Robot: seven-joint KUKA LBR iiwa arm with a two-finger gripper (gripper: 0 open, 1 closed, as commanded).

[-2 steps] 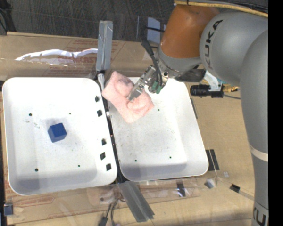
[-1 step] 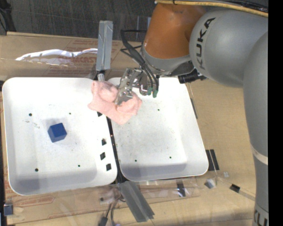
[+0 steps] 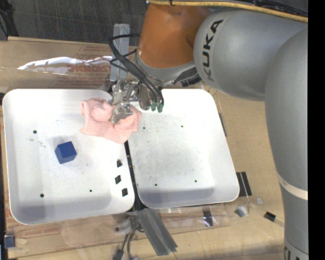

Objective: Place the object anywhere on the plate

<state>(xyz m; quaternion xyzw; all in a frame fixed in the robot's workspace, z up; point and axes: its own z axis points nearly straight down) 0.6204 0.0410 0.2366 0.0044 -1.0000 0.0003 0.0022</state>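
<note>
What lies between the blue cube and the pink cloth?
Nothing: in the camera view, only bare white bin floor separates blue cube from pink cloth.

It looked like a robot lab: a big grey arm [image 3: 244, 53] marked KUKA reached over two white bins [image 3: 21, 199] on a bench [image 3: 254, 145].

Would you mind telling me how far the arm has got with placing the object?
Nothing looks placed yet. In hand: the gripper is down on the pink cloth at the right end of the left bin, but I cannot tell whether it holds the cloth. The blue cube sits apart on that bin's floor. Left: lifting an object and setting it down in the right bin, which may be the target.
</note>
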